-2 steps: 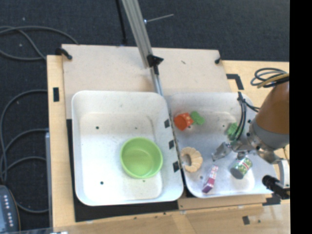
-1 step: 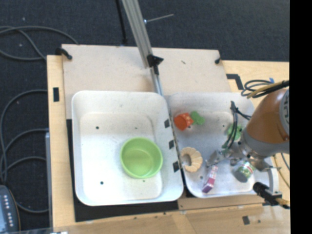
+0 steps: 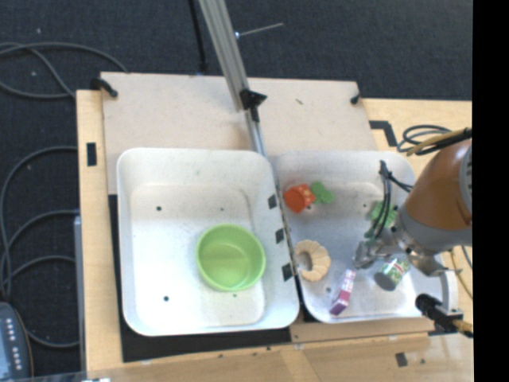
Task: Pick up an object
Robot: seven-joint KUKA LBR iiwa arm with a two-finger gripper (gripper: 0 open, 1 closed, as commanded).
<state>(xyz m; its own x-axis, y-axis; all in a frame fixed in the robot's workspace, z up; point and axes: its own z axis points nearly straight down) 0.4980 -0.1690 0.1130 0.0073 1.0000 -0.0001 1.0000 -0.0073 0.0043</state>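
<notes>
While the hand [image 3: 372,253] hovers beside the pink tube [image 3: 343,291], its grip unreadable, nothing looks lifted yet.

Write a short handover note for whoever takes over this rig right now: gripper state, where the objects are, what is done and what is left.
Gripper: low over the right bin, near its right side; whether its fingers are open or shut cannot be read, and nothing is seen held.
Right bin: orange and green toy at the upper left, tan ring by the left wall, pink and white item near the front edge, small green and grey object just right of the gripper.
Left bin: green bowl.
Done: arm brought down into the right bin.
Left: grasp one object and lift it.
</notes>
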